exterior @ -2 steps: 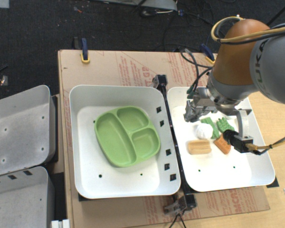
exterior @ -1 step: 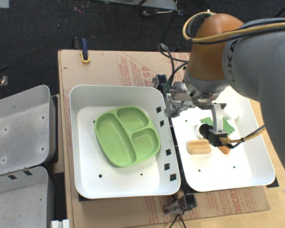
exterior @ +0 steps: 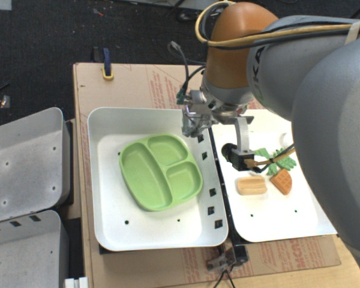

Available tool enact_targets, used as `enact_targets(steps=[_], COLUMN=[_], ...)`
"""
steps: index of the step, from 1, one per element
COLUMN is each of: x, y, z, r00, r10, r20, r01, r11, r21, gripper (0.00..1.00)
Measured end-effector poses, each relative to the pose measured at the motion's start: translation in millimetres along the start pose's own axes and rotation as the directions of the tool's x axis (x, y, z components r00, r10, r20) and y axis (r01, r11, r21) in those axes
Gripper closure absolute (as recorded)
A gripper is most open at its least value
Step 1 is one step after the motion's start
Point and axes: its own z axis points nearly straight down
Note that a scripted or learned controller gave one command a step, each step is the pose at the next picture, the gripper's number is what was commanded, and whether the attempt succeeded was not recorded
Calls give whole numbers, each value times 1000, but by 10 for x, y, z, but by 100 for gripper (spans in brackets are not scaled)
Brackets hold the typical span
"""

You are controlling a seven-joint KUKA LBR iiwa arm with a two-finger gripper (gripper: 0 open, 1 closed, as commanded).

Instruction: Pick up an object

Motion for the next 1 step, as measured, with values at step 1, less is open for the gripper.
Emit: enact_targets(steps=[1], x=[-35], y=[-6], z=[2], r00=[1000], r10=[4], r20=[3], r01=[-4], r11=[1000], r21=[2], gripper=[0])
